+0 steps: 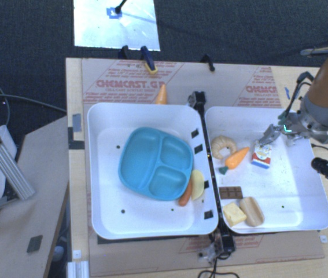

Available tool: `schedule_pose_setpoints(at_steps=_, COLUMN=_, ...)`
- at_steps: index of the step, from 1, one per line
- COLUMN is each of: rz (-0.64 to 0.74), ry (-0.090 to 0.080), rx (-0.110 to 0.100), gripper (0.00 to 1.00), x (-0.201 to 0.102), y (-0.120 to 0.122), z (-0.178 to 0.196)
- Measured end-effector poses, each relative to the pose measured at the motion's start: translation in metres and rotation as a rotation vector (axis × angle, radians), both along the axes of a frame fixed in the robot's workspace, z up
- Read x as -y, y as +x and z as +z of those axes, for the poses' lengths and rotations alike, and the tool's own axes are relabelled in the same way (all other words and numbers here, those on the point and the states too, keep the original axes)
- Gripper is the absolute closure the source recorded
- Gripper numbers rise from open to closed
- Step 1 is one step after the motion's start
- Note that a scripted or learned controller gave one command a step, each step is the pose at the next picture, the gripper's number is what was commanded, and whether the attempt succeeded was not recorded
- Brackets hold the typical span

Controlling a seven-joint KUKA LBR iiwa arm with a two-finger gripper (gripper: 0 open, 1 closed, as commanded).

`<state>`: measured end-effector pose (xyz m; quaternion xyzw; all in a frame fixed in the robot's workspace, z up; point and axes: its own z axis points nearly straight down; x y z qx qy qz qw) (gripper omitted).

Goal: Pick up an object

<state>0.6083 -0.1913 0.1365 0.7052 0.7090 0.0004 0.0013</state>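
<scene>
Starting at the left bin (103, 172): a blue divided plate (155, 162) lies across its middle, tilted, and tucked against the plate's lower right rim are a pale yellow potato-like piece (198, 184) and an orange sausage-shaped toy (185, 198), both close to the bin's right wall. Just beyond the bin's far edge, an orange cone (161, 94) stands on the cardboard sheet.

Across the black divider, in the right bin (308, 207), a tan bagel ring (222, 146) sits near the left wall, with a toy carrot (235, 158) touching its lower right side, green tip pointing toward the near edge. Further toward the near edge, along the left wall, there's a chocolate bar (230, 192), then a yellow cheese wedge (233, 214) and a bread slice (251, 211) side by side at the near left corner.

Now the action: a small carton (261, 156), white with red and blue print, stands roughly mid-bin, just right of the carrot. The gripper (268, 135) hangs directly above the carton's far side, its grey fingers spread a little and pointing down-left, tips just beside the carton's top; whether they touch it I cannot tell. Nothing sits between the fingers. The arm (325, 97) reaches in from the right over the bin's far right corner.
</scene>
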Motion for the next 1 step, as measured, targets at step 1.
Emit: schedule_pose_setpoints(at_steps=1, rz=-0.005, ry=0.002, rx=-0.003, gripper=0.0, x=0.0144, y=-0.0591, z=-0.0398)
